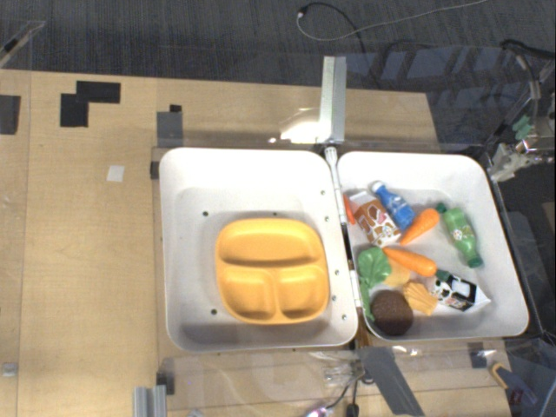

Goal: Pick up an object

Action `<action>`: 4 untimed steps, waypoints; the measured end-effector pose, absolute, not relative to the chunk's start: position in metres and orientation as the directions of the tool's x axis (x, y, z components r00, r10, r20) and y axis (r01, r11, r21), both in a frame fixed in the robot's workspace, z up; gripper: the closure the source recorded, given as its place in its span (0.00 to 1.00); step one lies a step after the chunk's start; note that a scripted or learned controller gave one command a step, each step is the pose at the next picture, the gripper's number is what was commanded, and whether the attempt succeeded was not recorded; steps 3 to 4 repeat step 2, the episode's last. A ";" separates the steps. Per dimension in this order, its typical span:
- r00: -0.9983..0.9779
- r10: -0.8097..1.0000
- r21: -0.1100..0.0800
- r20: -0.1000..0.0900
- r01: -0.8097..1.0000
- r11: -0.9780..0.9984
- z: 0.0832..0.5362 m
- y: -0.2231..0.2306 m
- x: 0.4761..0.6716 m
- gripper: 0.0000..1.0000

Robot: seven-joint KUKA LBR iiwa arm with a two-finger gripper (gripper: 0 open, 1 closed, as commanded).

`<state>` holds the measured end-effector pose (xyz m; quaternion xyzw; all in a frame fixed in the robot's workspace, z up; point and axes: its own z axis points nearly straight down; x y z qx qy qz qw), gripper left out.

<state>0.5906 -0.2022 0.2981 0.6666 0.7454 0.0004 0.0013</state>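
The right bin [486, 189] holds several small toy items. A blue bottle [393, 205] and a brown-and-white carton [375, 221] lie near its left wall. An orange carrot [420, 225] lies beside them, and a second carrot [410, 260] sits lower. A green bottle [460, 235] lies towards the right. A green leafy piece [373, 265], a brown round item [392, 312], a yellow ridged piece [420, 298] and a black-and-white carton [455, 292] crowd the near part.
The left bin [187, 233] holds a yellow divided plate [272, 268] at its middle. A metal post [334, 102] stands behind the wall between the bins. Cables and fittings [526, 137] sit past the right bin's far corner.
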 end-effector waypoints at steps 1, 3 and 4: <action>0.238 0.971 0.005 -0.001 0.971 -0.238 0.436 -0.194 0.629 1.00; 0.229 0.973 0.009 -0.004 0.973 -0.229 0.446 -0.192 0.631 1.00; 0.229 0.973 0.009 -0.004 0.973 -0.229 0.446 -0.192 0.631 1.00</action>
